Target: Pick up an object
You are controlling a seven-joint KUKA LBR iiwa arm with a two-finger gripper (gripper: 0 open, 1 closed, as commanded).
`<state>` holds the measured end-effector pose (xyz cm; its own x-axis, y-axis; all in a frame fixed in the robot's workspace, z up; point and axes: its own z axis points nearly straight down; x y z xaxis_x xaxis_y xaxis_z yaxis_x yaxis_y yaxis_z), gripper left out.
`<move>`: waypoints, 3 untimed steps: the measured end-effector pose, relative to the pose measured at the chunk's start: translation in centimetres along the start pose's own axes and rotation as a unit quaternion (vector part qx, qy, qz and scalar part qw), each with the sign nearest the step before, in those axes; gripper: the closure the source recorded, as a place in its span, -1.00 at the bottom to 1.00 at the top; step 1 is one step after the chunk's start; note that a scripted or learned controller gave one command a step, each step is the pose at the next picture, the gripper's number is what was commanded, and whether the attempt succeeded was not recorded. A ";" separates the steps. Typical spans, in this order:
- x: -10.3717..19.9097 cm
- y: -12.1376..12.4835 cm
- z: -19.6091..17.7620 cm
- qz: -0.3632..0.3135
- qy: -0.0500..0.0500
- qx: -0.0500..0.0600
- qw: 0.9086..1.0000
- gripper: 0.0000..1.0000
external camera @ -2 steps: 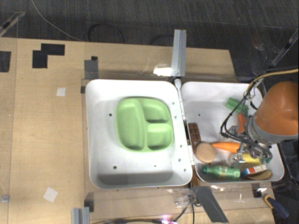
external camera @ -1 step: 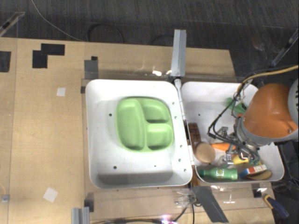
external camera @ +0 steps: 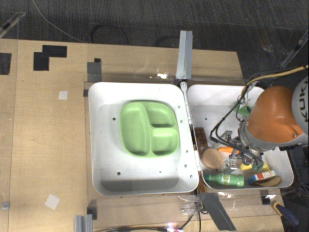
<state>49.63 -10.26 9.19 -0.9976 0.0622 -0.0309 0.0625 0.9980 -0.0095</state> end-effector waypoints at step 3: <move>-0.8 1.5 -12.6 0.014 0.015 -0.005 1.000 1.00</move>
<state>50.14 -8.64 21.84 -0.9960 0.0896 -0.0018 0.0896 0.9960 0.0004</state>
